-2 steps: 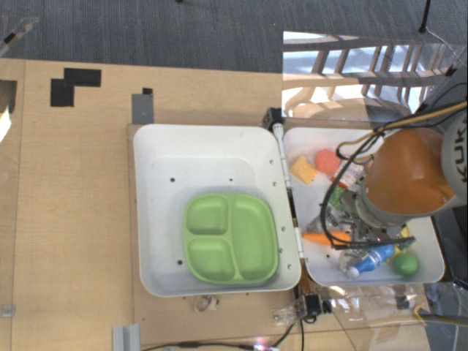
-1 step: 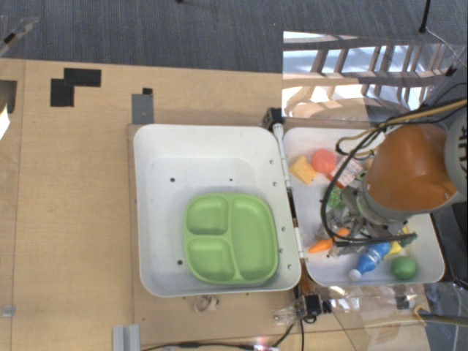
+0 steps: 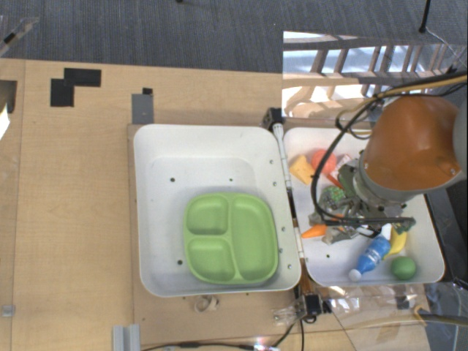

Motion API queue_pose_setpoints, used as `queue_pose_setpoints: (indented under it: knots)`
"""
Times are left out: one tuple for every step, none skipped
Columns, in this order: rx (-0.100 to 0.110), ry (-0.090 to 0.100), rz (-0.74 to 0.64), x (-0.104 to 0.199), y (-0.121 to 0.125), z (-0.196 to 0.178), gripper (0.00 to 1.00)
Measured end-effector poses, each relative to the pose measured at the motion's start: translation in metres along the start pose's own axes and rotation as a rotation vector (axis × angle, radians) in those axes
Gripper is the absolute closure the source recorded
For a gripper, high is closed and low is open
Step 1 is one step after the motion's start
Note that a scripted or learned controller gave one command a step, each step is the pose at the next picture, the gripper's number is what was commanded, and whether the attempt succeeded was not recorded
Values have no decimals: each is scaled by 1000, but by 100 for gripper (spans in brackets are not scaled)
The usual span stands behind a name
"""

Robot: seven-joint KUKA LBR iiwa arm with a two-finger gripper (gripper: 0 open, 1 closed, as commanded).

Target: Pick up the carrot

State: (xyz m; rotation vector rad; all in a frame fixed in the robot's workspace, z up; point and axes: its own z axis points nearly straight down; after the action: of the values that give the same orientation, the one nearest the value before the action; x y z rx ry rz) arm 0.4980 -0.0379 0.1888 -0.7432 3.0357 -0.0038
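Observation:
The carrot (image 3: 314, 232) is a small orange piece lying on the floor of the right bin (image 3: 431, 269), close to its left wall. My gripper (image 3: 342, 224) is low in that bin, directly to the right of the carrot and touching or almost touching its right end. The arm's wrist and orange band (image 3: 413, 145) hang over the bin and hide the gripper's upper part and the bin's middle.
The right bin also holds a yellow wedge (image 3: 302, 168), a red-orange item (image 3: 326, 159), a green leafy piece (image 3: 336, 194), a blue bottle (image 3: 371, 257), a banana (image 3: 399, 240) and a green ball (image 3: 403, 268). A green divided plate (image 3: 230, 238) sits in the left bin (image 3: 157, 196).

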Motion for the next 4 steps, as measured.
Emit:
queue_pose_setpoints:
  knots:
    - [-2, 5, 2, 2, -1, 3, 0]
    - [-3, 6, 2, 2, -1, 3, 0]
    - [3, -4, 23, 2, -50, 98, 0]
    - [-1, 2, -234, 5, -14, 1, 0]
